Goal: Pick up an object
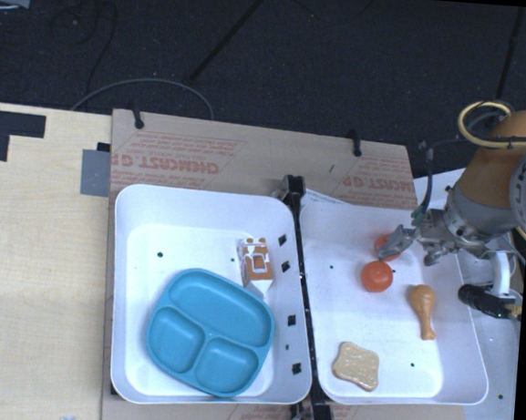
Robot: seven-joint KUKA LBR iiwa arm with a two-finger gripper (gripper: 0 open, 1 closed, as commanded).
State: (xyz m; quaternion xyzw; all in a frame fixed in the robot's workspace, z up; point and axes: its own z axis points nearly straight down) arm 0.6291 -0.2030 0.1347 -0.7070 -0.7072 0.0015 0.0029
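At the right of the camera view, my pincer (413, 242) hangs over the right bin (468, 378), fingers spread apart and gripping nothing. Just below it sits a red tomato (377, 277), with a drumstick (423, 310) to its right and a slice of toast (357, 365) lower down. In the left bin (137, 239) lie a blue divided plate (208, 332) and a small orange-and-white toy (257, 261).
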